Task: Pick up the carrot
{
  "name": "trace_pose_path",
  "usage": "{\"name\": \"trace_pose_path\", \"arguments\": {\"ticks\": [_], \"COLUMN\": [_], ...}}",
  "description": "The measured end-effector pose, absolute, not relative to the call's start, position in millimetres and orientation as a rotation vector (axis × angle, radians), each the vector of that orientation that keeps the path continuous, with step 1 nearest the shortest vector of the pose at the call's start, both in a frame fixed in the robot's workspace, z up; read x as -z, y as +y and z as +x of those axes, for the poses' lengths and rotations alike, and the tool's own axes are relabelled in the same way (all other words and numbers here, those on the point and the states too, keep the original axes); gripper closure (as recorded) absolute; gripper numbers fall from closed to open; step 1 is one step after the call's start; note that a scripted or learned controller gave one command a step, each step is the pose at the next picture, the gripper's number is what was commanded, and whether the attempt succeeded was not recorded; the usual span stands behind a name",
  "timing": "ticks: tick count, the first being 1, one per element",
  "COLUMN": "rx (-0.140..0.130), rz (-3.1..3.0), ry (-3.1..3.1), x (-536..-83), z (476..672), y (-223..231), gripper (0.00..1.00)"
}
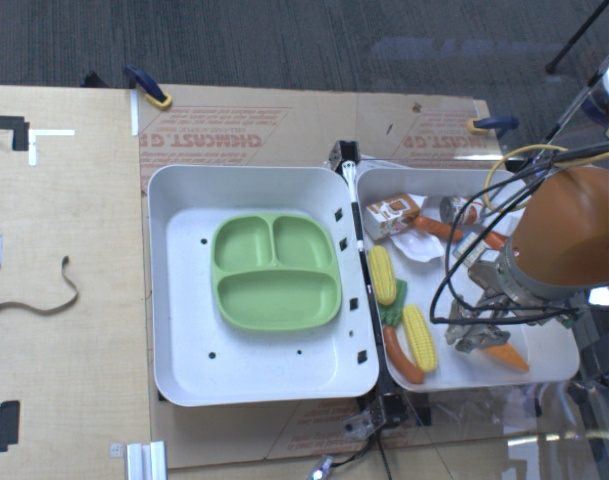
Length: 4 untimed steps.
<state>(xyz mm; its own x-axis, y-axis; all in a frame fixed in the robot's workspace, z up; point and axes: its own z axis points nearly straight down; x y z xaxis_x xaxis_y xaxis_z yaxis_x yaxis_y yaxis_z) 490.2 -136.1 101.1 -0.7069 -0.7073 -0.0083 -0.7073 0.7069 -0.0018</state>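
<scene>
Left bin (pixel 174 298) holds a green divided plate (pixel 277 271), 3 compartments, nothing in it. Not part of this move.

Right bin (pixel 559 360) holds the clutter. Along its left wall: 2 corn cobs, the upper one (pixel 383 273) and the lower one (pixel 419 337), with a green leafy piece (pixel 394 308) between them and a red sausage (pixel 402 358) just beside the lower cob. Top of the bin: a small printed packet (pixel 394 214) and an orange-red item (pixel 436 228) lying near it; it could be a 2nd carrot-like thing or a chili, too small to tell.

Carrot (pixel 506 356), as I read it: the orange tapered piece near the bin's front wall, right half. Long axis runs roughly left-right, slightly tilted, narrow end toward the right. Its left end is under or touching the end effector hardware, so full length is cut off.

End effector (pixel 474 334) sits low in the bin, just to the carrot's left, touching or almost touching. Finger state: cannot tell, cables and the grey wrist cover it. Nothing visibly between the fingers, so no hold claimed.

Arm's orange band (pixel 569 223) hides the bin's right middle. Judgement: the grasp turns on a small shift right and toward the front wall.
</scene>
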Motion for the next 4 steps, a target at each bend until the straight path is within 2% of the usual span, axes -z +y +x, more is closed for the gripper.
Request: {"name": "trace_pose_path", "arguments": {"ticks": [1,2,3,4], "rx": [0.000,-0.003,-0.003,-0.003], "rz": [-1.630,-1.071,-1.071,-1.107], "ry": [2.678,2.950,2.951,2.937], "x": [-103.0,-161.0,-161.0,-91.6], "z": [520.4,479.0,478.9,494.5], "y": [-205.3,-129.1,-129.2,-183.0], "gripper": [1.00,1.00,0.00,0.00]}}
